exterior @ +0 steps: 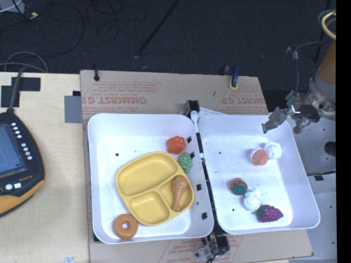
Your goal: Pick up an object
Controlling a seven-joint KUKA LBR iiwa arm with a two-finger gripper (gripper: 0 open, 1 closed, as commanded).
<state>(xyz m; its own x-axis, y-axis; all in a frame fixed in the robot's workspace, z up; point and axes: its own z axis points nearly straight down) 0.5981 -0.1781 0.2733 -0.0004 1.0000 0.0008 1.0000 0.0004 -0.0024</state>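
Note:
My gripper (284, 126) hangs over the far right edge of the right bin (307, 201), open, with nothing between its fingers. In this bin lie a pink and white piece (260, 156) just below and left of the gripper, a red and green toy (238, 186), a white lump (252, 201) and a purple grape bunch (270, 213). The left bin (101, 147) holds a yellow divided plate (145, 177) with a brown drumstick (178, 191) on it, a red toy (176, 144), a green broccoli piece (185, 161) and a doughnut (125, 226).
A black divider (198, 163) runs between the two bins. A teach pendant (13, 158) lies on the bench at the far left. Cardboard (164, 95) sits under the bins, with a blue clamp (235, 78) at its far edge.

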